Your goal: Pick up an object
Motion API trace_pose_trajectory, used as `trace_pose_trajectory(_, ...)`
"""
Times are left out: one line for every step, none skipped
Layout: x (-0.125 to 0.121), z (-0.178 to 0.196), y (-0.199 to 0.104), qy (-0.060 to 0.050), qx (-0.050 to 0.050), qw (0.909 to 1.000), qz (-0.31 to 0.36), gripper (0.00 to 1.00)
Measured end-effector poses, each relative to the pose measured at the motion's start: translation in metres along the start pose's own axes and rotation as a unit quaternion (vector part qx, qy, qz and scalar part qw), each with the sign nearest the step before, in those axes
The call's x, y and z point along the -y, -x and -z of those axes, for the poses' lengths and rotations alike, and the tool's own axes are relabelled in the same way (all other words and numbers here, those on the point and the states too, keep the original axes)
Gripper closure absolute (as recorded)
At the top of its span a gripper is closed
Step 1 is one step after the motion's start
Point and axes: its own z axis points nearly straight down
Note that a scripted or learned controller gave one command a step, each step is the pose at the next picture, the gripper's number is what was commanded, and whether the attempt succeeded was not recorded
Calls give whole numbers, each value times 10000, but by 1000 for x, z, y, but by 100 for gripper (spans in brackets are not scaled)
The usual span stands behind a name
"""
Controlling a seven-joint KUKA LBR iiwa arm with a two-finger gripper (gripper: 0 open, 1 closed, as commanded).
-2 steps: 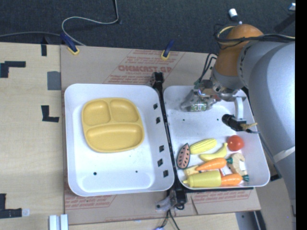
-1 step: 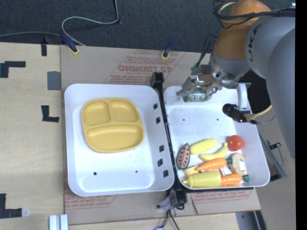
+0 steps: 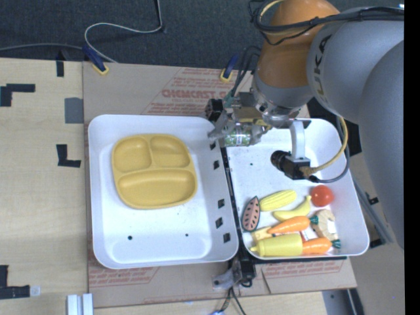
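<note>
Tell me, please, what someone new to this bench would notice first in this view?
Probably the big grey arm with its orange band, reaching in from the right over the right bin's far end. Next, the yellow divided plate lying alone in the left bin, then the bright heap of toy food in the right bin's near corner.

Two white bins, the left bin (image 3: 105,241) and the right bin (image 3: 328,140), sit on a tan cardboard bench (image 3: 39,202) printed with red lettering and marked with black tape patches. The left bin holds a mustard-yellow divided plate (image 3: 155,170). In the right bin lie a pale yellow corn cob (image 3: 278,199), a yellow banana (image 3: 293,210), an orange carrot (image 3: 289,225), a red tomato (image 3: 321,195) and a brown slice with dark seeds (image 3: 251,213). The arm (image 3: 354,58) is grey with an orange band (image 3: 292,18).
</note>
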Motion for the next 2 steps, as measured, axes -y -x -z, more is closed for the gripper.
trace_pose_trajectory(53,-3,-87,-5,-1,10000,0,100)
trace_pose_trajectory(55,7,-78,-5,5,10000,-5,100)
